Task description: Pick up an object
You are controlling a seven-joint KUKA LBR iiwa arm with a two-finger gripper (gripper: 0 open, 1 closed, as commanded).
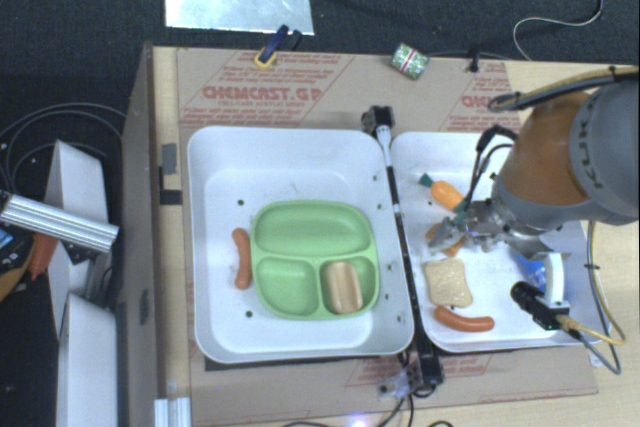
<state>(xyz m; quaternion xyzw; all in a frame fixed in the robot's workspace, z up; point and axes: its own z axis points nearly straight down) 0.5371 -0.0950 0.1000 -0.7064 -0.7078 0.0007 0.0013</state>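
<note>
1. Arm (570, 160) reached in from right over right bin (415, 155); gripper (452, 235) low near bin's left wall, by carrot (441, 192). Finger state: can't tell.
2. Counts: 2 sausages (241, 258) (465, 321), 1 carrot, 1 cracker (448, 283), 1 green tray (312, 227) w/ bun (343, 286) in left bin (215, 155).

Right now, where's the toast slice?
The toast slice lies in the right bin, near its front, just below the hand and just above a sausage.
</note>
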